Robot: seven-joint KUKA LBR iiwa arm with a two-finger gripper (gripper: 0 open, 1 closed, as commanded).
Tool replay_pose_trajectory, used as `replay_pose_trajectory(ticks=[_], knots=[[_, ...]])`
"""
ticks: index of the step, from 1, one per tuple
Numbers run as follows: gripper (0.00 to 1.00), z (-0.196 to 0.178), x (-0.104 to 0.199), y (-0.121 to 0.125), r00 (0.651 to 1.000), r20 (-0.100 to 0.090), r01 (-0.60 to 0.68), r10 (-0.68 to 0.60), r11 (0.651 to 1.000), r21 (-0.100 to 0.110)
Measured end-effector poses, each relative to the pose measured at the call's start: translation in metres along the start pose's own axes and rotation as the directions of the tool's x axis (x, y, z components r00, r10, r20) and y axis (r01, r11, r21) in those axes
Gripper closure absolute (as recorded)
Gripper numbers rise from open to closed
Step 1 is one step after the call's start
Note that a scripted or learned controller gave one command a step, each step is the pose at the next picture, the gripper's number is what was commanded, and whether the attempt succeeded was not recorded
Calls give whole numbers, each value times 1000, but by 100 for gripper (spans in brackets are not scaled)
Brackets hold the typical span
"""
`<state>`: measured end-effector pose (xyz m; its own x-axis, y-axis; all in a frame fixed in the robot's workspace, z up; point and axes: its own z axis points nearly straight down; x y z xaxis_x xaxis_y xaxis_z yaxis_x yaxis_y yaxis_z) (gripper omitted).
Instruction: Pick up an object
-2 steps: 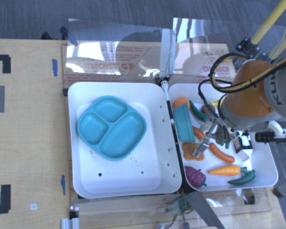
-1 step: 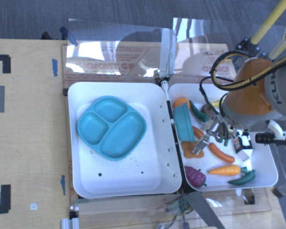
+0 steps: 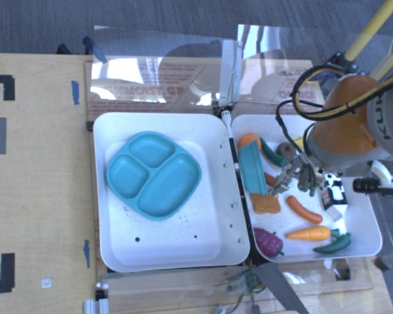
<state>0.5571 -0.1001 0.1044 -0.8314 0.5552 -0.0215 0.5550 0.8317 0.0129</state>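
End effector [image 3: 289, 177] mine, low in right bin [image 3: 367, 237], touching teal block [image 3: 251, 167]; grip state unclear. Orange piece [image 3: 267, 204] just below block: light, stiff, slick; pinch across edges.

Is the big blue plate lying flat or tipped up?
Flat. The blue plate lies in the left bin, and all three of its compartments face up.

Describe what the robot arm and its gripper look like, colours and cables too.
The arm is grey with a broad orange band above the wrist. Black cables loop beside the band. The gripper is bare grey metal with thin fingers and a white, black-marked part beside it.
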Motion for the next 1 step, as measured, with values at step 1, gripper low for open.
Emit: replay_pose_trajectory(ticks=[1], knots=[[100,-85,14,83,989,-11,-149,149,989,8]])
